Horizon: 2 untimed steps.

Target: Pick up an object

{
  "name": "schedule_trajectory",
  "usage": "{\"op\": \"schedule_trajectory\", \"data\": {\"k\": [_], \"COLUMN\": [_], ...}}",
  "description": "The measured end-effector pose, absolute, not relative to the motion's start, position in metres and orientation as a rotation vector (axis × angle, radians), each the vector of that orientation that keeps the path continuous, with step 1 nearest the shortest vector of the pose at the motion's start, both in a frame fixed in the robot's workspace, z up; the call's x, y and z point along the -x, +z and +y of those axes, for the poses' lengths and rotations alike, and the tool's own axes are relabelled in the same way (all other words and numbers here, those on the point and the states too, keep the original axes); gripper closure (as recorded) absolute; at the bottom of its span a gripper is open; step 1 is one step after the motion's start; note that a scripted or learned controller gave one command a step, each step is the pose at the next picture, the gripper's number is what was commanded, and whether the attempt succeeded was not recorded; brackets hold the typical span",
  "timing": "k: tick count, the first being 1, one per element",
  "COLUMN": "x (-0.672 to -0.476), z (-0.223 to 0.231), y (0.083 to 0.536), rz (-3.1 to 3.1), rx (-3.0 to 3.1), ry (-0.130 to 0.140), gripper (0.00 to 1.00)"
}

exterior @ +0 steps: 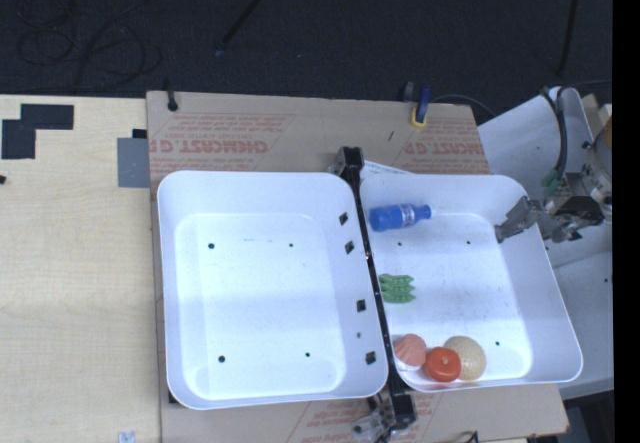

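Note:
The right bin [555, 331] holds several small objects. A blue bottle [399, 217] lies on its side near the bin's back left corner. A green pod-like piece [396, 288] rests by the left wall. At the front lie a pink piece [409, 348], a red round piece [442, 364] and a beige round piece [466, 356], packed close together. My gripper [520, 218] hangs at the bin's right rim, near the back, well away from all the objects, with nothing visibly in it.
The left bin [170, 231] stands beside the right one, with a black divider [365, 271] between them. Both sit on a cardboard sheet [260, 136]. White arm housing and cables [560, 141] crowd the far right.

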<state>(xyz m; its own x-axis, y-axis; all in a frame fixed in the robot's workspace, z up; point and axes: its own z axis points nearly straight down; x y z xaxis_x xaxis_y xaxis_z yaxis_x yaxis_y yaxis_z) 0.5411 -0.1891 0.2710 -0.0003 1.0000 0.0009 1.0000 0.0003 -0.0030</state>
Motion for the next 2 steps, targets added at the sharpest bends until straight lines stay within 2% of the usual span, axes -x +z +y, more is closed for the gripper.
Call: {"op": "schedule_trajectory", "data": {"k": [1,2], "x": [-0.5422,-0.542], "z": [-0.2141,-0.2137], "y": [0.2921,0.3006], "rz": [-2.222,-2.221], "rx": [2.223,2.219], "ry": [0.001,0.002], "gripper": [0.0,1.0]}}
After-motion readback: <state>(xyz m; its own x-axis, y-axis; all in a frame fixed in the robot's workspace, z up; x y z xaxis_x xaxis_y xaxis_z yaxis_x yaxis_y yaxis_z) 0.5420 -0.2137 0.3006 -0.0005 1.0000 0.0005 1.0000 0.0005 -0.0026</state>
